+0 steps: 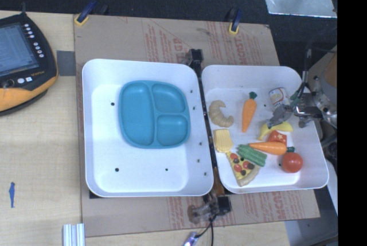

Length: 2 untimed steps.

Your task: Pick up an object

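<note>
The right white bin (229, 74) holds toy food: a croissant (220, 113), an upright carrot (248, 113), a yellow cheese block (223, 140), a pizza slice (242, 168), green beans (252, 155), a second carrot lying flat (268, 148), a red pepper (277, 137), a tomato (292, 162), a yellow piece (266, 130) and a small white item (277, 93). My gripper (281, 115) reaches in from the right, low over the bin's right part, just above the yellow piece and the red pepper. Nothing shows clearly between its fingers.
The left white bin (97, 136) holds a blue divided plate (153, 113). A teach pendant (23, 64) lies on the bench at far left. Clamps (233, 20) pin the cardboard at the back. A black bracket (196, 58) sits between the bins.
</note>
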Available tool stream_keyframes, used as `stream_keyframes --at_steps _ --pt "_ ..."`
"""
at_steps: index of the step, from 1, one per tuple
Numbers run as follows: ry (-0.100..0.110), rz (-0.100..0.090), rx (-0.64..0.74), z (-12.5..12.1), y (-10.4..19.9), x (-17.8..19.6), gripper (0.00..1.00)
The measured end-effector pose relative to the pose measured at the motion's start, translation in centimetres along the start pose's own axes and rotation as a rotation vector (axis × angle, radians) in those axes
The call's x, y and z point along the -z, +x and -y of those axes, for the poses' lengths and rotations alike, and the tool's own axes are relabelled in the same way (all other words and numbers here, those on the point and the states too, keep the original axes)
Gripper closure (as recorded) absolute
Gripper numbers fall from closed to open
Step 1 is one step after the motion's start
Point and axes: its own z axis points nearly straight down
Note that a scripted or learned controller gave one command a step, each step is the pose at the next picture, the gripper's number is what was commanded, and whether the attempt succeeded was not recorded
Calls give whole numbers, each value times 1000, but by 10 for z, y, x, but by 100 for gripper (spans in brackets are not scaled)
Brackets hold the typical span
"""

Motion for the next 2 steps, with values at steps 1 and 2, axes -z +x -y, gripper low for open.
stream_keyframes --at_steps 1,2 --pt "1 1 2 -45 40 -103 0" --pt "-1 0 -1 -134 77 -102 0"
